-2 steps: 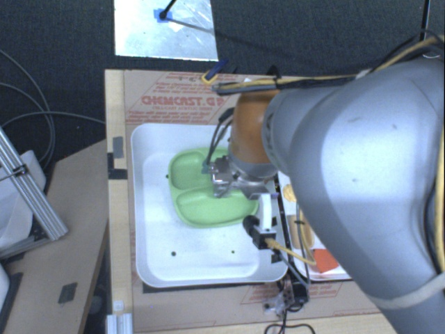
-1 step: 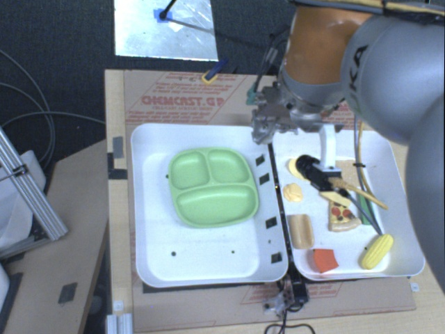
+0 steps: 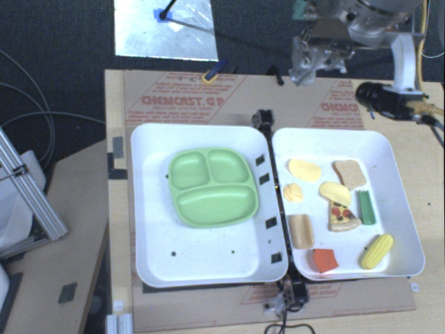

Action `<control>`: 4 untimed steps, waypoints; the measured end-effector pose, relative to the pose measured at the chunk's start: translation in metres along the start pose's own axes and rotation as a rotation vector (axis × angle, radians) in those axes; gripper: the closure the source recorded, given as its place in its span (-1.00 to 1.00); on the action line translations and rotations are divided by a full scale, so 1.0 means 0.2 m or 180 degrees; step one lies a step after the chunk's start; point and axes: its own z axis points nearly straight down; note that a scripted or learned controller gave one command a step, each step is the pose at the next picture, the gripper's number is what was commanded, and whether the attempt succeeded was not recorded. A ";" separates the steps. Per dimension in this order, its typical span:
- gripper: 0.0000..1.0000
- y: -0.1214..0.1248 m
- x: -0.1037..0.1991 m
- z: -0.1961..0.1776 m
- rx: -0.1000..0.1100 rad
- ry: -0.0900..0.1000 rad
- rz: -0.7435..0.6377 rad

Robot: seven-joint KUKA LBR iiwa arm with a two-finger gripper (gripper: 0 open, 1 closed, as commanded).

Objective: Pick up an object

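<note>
While the gripper (image 3: 311, 56) hangs above the table's far edge, jaw state not discernible, every candidate lies toward the camera in the right white bin (image 3: 400, 186). Nearest are the pale yellow chip-like piece (image 3: 304, 169) and tan bread slice (image 3: 349, 174); none is held.

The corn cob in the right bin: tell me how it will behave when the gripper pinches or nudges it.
The corn cob is rounded and elongated, so a nudge across its length would probably roll it. It looks like a small plastic toy, likely light and stiff. It lies near the right bin wall, which may crowd one finger. Its smooth, curved surface could slip from a pinch.
</note>
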 end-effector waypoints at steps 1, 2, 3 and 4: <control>1.00 -0.14 0.17 0.58 0.0098 -0.0014 -0.0005; 1.00 -0.46 0.02 0.83 0.0089 -0.0016 0.0022; -1.00 -0.45 0.03 0.81 0.0062 -0.0013 0.0010; 1.00 -0.44 0.03 0.76 0.0054 -0.0010 -0.0002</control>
